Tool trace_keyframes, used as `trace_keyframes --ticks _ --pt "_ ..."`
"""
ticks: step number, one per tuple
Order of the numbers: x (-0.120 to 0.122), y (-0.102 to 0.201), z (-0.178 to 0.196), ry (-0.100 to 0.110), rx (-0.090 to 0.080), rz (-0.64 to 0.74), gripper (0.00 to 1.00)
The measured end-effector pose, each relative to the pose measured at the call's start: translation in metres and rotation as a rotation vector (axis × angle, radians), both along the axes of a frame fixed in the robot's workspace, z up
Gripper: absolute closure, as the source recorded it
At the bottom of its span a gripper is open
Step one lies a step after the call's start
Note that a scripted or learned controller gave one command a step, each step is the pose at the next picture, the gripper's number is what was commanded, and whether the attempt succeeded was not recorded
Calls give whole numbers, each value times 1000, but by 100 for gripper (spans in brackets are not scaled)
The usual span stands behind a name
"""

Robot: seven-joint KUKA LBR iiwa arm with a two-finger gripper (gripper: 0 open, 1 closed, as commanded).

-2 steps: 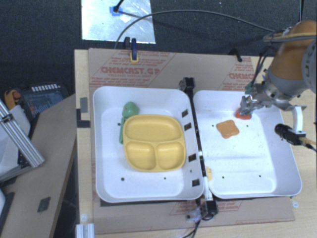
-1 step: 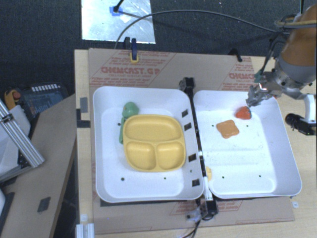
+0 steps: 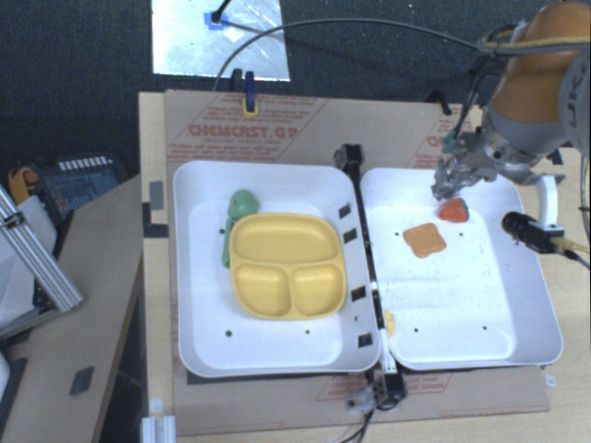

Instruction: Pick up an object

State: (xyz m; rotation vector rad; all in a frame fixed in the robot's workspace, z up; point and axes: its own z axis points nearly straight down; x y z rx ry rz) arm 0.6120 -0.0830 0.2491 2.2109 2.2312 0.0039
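Observation:
A small red-orange object (image 3: 453, 212) lies in the back part of the right bin (image 3: 480, 340). My gripper (image 3: 447, 187) hangs just above and behind it, fingers pointing down at its far edge. An orange flat piece (image 3: 425, 240) lies a little nearer the bin's middle, apart from the gripper. In the left bin (image 3: 199, 340) a yellow divided tray (image 3: 284, 264) rests with a green object (image 3: 240, 206) partly under its back left corner.
A black divider with clips (image 3: 360, 247) runs between the bins. A black cylinder (image 3: 528, 232) juts over the right bin's right rim. Cables arc across the back of the bench. Cardboard (image 3: 249, 123) lies under both bins.

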Motion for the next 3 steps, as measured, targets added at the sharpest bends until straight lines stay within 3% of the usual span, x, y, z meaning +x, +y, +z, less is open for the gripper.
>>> trace_keyframes --ticks 3 --pt "-16 157 -1 0 0 0 100"
